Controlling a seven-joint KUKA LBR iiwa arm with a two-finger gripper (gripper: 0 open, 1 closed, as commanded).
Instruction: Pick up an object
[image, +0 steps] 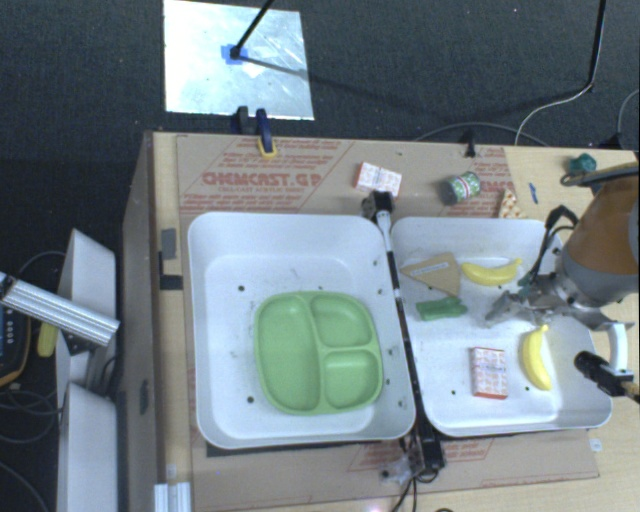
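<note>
Nearest the camera, along the lower edge of the right bin (560, 425), a small red-and-white packet (488, 372) is seen lying flat, with a yellow banana (537, 358) just beside it toward the arm. A second banana (490, 271) is found farther back in the same bin, next to a tan wedge-shaped piece (433, 272) and a green block (441, 309). The left bin (215, 240) is occupied by a green divided plate (319, 351).

The tool (515, 303) is seen low over the middle of the right bin. The nearer banana is judged the likeliest thing to be picked: it lies just beside the tool, toward the camera and slightly toward the arm, with its long axis running roughly from the bin's back to its front, a little curved. The rear banana lies just as close, on the tool's far side, with its long axis across the bin.

The arm (600, 255) is reached in from the right, its wrist bent downward so that the tool is carried over the bin floor. Whether the tool is spread or pressed together cannot be told; nothing can be made out as being held in it. On the bench (260, 180) behind the bins, a small printed card (378, 179) and a tin (463, 187) are left lying.
</note>
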